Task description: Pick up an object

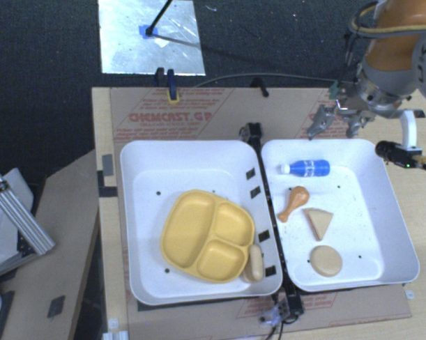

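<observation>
The right bin (381,195) holds a blue bottle with a white cap (307,169) lying on its side near the back, an orange drumstick-shaped toy (293,201), a tan wedge (318,221) and a round tan disc (326,260). In the left bin (143,168) lies a yellow divided plate (207,235) with a small beige oblong piece (254,262) at its right edge. My gripper (335,122) hangs above the back rim of the right bin, its fingers (317,125) spread open with nothing between them, up and right of the bottle.
A black divider with clips (267,213) runs between the two bins. A foil-like sheet (151,34) lies beyond the bench. A metal rail (19,214) slants at the far left. A black fitting (397,152) sits at the right bin's back corner.
</observation>
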Tool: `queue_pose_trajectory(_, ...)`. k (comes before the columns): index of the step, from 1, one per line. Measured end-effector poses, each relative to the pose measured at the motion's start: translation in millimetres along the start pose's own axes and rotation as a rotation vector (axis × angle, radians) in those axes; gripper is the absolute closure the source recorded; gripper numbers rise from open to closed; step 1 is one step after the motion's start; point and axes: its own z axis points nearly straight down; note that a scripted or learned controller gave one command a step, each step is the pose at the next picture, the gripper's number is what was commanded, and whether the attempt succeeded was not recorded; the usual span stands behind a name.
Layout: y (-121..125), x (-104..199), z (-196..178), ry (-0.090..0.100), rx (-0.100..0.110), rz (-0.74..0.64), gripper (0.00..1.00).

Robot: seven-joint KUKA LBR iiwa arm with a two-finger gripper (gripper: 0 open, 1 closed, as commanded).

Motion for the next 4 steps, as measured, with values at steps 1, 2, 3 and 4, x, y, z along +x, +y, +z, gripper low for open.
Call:
queue_pose_trajectory(1, 2, 0, -7, -0.001, -0.011, -0.002, 0.00)
queue_pose_trajectory(2, 1, -9, 49, -0.002, -0.007, 0.001, 0.00)
queue_pose_trajectory(3, -4, -18, 101, -0.002, -0.008, 0.001, 0.00)
queue_pose_trajectory(4, -3, -23, 157, -0.008, -0.017, 0.001, 0.00)
